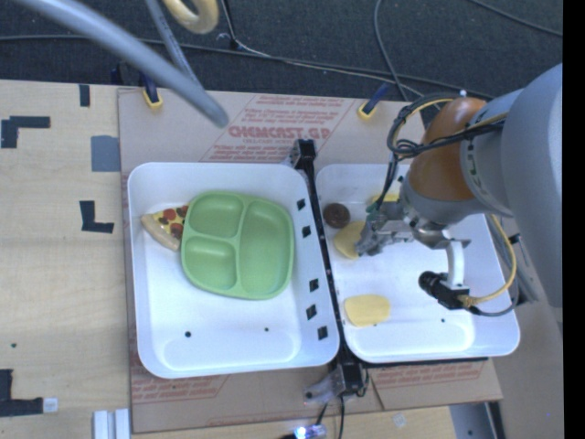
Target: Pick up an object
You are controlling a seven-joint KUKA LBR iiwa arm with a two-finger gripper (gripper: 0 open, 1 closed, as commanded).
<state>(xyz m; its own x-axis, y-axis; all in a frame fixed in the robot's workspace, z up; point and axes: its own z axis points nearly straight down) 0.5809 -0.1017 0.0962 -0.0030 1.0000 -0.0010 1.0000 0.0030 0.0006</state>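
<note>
The gripper [373, 238] sits low over a pale yellow piece [347, 241], covering that piece's right part; whether its fingers touch it cannot be told. Far to the gripper's left, the green divided plate [239, 245] hides most of a pizza slice [164, 224]. The arm [512, 154] runs off the right edge. Up and left of the gripper, a grey blurred bar [110, 27] is cut by the top edge.

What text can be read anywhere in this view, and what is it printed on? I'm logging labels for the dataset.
"CHEMCAST GP": red print on the brown board under the two white bins; the letters are blurred, so this reading is uncertain.
Smaller red lines above and below it on the board: too blurred to read.
</note>
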